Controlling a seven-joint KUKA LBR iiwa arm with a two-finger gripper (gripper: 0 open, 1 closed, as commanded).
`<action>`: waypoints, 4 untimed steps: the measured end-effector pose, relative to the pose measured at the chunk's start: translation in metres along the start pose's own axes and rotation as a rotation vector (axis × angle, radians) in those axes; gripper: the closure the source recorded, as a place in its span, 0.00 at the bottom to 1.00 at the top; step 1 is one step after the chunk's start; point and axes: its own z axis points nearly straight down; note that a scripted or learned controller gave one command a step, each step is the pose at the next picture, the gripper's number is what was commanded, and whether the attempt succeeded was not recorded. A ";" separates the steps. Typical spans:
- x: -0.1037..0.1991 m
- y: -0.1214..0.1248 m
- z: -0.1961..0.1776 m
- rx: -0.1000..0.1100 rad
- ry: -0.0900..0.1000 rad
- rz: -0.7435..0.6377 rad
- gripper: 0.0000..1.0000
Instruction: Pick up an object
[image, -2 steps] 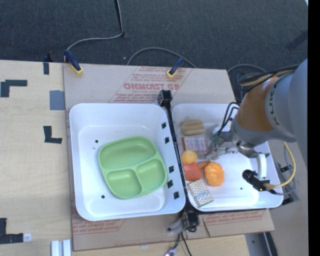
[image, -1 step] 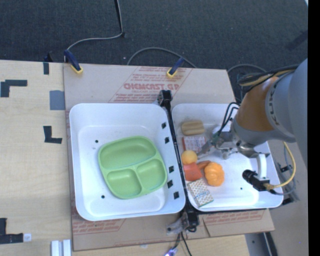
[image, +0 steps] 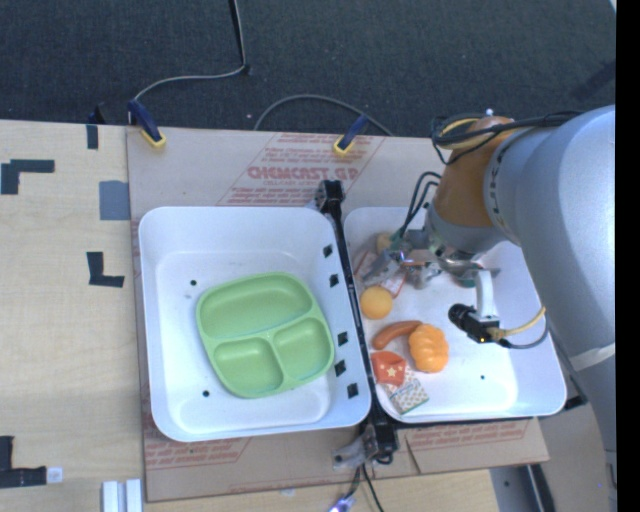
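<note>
1. While the gripper (image: 405, 262) hangs low over the right bin (image: 520, 385), its finger state is impossible to tell.
2. The yellow ball (image: 376, 302) sits just beside it — probably light, smooth, apt to roll.
3. Pinch it across the middle — squarely.

The arm (image: 570, 190) at the frame's right was smooth grey, with an orange band (image: 462, 190) above its wrist and thin yellow cables (image: 520, 325) nearby.

floor: dark carpet (image: 120, 50) | bench: pale wood (image: 50, 300) | cover: brown cardboard sheet (image: 290, 175)
</note>
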 end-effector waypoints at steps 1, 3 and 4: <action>-0.007 0.039 0.005 0.042 0.003 0.009 0.00; -0.003 0.039 0.004 0.038 -0.003 0.010 0.00; -0.005 0.039 0.004 0.038 0.000 0.009 0.00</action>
